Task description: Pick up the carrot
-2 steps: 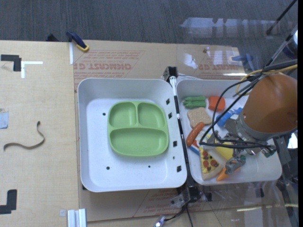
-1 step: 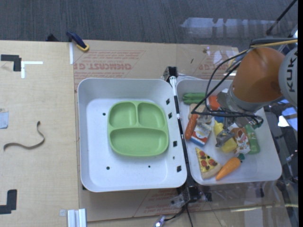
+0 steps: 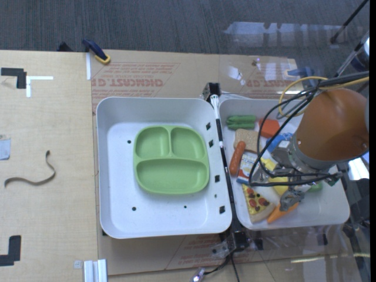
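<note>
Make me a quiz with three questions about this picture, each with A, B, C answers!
1. Where is the green plate?
A. left bin
B. right bin
C. on the floor

2. How many sections does the plate have?
A. one
B. three
C. five

3. Where is the gripper?
A. over the plate
B. low in the right bin by the carrot
C. outside both bins

Answers: 1 A, it lies inside the left bin. 2 B, two small sections above one wide one. 3 B, it sits at the carrot near the pizza slice.
</note>
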Tool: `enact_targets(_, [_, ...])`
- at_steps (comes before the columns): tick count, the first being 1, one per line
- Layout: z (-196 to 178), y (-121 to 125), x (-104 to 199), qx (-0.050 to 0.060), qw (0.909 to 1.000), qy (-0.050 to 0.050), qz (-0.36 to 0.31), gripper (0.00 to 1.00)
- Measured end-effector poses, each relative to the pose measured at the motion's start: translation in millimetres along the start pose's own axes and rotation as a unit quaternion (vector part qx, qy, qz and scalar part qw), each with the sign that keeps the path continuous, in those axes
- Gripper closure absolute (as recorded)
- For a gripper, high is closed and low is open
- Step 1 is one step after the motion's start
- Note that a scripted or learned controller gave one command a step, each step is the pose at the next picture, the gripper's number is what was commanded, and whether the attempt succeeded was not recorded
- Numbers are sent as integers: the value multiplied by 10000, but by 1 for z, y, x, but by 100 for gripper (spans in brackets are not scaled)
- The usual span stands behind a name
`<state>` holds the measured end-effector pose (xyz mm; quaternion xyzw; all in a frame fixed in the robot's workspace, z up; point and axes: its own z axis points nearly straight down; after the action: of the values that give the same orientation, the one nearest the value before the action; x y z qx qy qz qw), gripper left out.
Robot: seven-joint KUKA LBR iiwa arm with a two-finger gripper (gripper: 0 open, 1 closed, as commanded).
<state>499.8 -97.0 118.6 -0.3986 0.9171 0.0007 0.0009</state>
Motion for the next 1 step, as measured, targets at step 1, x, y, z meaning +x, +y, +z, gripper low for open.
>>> enact_targets(1, [-24,-91,-6,22,10000,-22,-63,0])
